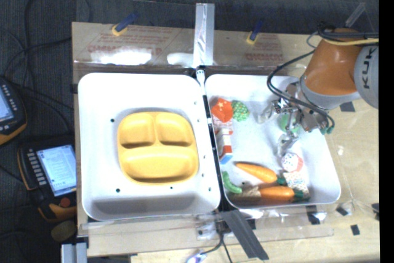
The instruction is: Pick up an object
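Candidate object: round red-white piece (291, 162), right bin (320, 194), near right, just left of checkered block (298, 182). Two carrots (255, 172) lie along near wall. Red block (222, 111), green ball (239, 111) at far left of same bin. Yellow tray (158, 146) in left bin (92, 151).

Gripper (287, 143) hangs just above round piece; grip state: cannot tell.

Step, judged: descent before grasp. Next move calls for straight lowering, closing on round piece.

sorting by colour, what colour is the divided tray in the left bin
Yellow: the three-compartment plastic tray in the left white bin, clearest in the camera view.
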You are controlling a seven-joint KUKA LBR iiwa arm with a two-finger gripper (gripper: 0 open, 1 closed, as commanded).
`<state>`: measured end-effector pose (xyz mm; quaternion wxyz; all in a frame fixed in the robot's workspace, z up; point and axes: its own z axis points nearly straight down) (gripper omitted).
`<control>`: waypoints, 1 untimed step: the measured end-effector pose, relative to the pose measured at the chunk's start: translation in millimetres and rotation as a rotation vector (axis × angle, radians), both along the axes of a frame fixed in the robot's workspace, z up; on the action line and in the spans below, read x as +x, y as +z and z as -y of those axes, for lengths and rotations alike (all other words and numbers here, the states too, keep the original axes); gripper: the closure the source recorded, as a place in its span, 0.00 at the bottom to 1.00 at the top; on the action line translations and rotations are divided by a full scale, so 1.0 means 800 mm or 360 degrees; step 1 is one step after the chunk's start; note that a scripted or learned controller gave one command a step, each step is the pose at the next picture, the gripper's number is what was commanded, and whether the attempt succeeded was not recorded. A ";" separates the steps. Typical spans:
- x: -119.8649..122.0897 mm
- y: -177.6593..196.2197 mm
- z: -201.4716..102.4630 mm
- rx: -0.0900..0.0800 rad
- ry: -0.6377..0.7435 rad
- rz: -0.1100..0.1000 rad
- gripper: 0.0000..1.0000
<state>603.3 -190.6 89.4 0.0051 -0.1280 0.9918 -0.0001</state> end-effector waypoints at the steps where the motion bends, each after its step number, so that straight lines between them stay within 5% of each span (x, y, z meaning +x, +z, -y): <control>1: -0.074 0.002 -0.006 -0.0003 -0.0287 0.0009 0.00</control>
